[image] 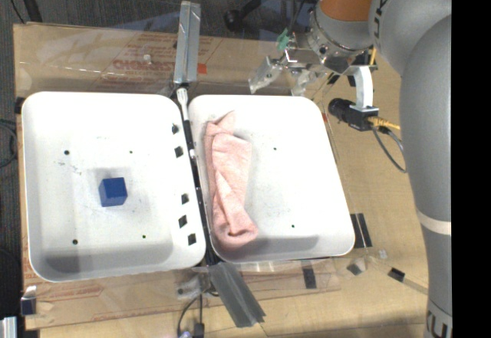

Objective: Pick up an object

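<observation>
In the left shallow white plastic bin (46, 110) a small blue cube (113, 191) sits alone on the floor, toward the bin's 8 o'clock part and well apart from every wall. Across the divider, the right shallow white plastic bin (326, 175) holds a crumpled pink cloth (230, 179) laid along its left wall, long axis running 12 to 6 o'clock, its lower end bunched near the bin's 7 o'clock corner.

The two-finger gripper (280, 77) hangs above the desk (100, 53) just past the right bin's far rim, near its 12 o'clock edge, holding nothing; its pale fingers appear spread apart, though the slant makes the width hard to judge.

From the gripper the cloth lies at about 7 o'clock and is the nearer object, its top end close below. The cube lies further off at roughly 8 o'clock, over the divider. My judgement: a grasp on the cloth would best close across its long axis, so from 9 to 3 o'clock
</observation>
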Robot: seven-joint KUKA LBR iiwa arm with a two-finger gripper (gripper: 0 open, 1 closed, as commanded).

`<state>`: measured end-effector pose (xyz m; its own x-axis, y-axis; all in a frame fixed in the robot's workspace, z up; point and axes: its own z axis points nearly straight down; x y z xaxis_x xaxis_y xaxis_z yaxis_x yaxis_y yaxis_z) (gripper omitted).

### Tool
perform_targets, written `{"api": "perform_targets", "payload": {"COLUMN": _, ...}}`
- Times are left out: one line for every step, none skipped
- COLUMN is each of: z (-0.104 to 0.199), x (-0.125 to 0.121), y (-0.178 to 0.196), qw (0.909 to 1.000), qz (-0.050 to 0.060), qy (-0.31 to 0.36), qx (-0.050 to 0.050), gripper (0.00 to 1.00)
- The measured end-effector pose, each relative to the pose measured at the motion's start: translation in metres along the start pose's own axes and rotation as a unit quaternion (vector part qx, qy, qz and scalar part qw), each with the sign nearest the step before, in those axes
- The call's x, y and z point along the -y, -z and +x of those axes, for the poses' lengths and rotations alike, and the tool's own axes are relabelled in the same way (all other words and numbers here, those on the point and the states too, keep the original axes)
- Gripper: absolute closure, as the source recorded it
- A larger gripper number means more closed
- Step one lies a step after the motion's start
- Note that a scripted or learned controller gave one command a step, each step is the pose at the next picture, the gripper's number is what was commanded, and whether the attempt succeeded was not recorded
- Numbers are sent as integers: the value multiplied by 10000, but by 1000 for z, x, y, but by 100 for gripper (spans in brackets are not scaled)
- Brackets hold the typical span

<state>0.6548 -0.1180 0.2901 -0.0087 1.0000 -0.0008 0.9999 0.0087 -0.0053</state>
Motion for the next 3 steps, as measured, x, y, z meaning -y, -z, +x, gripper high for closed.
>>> {"api": "perform_targets", "payload": {"z": 14, "x": -3, "y": -199, "qw": 9985, "qz": -10, "qy": 544, "qx": 0, "gripper": 0}}
{"api": "perform_targets", "payload": {"z": 40, "x": -3, "y": -96, "qw": 9994, "qz": -26, "qy": 345, "qx": -2, "gripper": 0}}
{"api": "perform_targets", "payload": {"z": 19, "x": -2, "y": -199, "qw": 10000, "qz": 1, "qy": -32, "qx": -2, "gripper": 0}}
